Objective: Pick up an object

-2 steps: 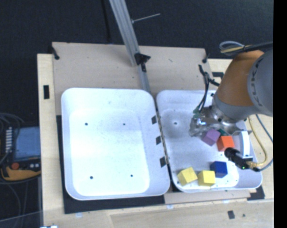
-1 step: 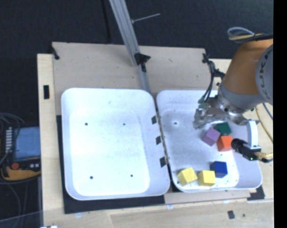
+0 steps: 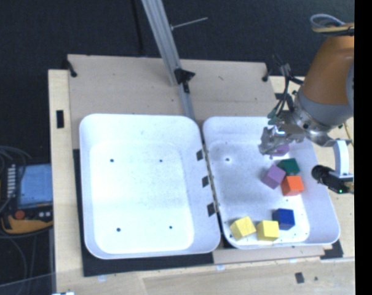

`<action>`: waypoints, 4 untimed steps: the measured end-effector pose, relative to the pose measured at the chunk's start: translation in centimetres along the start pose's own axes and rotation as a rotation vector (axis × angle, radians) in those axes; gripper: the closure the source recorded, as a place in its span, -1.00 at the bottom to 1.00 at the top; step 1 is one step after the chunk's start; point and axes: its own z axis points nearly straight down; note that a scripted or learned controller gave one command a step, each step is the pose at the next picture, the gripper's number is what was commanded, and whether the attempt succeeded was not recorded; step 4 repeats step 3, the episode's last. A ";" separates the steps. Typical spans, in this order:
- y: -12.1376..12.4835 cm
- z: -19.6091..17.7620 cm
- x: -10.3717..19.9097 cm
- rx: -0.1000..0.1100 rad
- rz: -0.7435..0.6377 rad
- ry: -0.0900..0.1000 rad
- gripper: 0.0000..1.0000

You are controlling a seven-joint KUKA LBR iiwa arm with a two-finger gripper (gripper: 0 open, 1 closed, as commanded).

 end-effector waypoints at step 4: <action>6.0 3.5 15.9 0.004 -0.004 0.002 1.00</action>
